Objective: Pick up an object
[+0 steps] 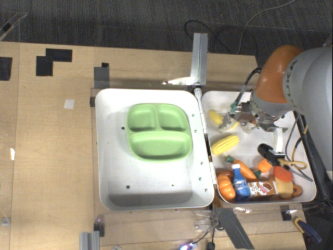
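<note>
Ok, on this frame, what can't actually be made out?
- Gripper: the arm's wrist covers it from above in the camera view, so finger state and any hold are unreadable.
- Small yellow object beside it: touching or apart, unclear.
- Toy pile at the right bin's near edge: items overlap, and the bottle label is too small to read.
- Arm: cut off by the right edge.

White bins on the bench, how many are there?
2. The left bin holds a green tray; the right bin holds the toy food, with the gripper over it.
</note>
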Controlling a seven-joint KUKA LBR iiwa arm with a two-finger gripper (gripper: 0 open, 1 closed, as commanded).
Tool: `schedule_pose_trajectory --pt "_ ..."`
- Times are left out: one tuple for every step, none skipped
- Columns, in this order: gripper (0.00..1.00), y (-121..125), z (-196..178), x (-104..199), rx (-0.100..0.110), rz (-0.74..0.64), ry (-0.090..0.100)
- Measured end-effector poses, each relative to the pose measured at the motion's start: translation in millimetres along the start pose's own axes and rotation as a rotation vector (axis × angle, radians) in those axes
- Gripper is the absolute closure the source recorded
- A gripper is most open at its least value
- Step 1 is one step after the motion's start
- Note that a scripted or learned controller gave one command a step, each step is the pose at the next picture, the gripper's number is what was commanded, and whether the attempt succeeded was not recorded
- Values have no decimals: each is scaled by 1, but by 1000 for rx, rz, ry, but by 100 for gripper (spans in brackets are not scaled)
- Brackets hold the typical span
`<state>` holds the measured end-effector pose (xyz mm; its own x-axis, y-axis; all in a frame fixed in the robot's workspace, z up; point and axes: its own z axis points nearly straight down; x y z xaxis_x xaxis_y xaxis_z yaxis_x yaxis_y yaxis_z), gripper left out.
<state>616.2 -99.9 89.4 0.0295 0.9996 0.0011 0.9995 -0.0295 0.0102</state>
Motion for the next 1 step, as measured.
schedule_pose_trajectory --pt "100 3 -13 2 -9 -2 3"
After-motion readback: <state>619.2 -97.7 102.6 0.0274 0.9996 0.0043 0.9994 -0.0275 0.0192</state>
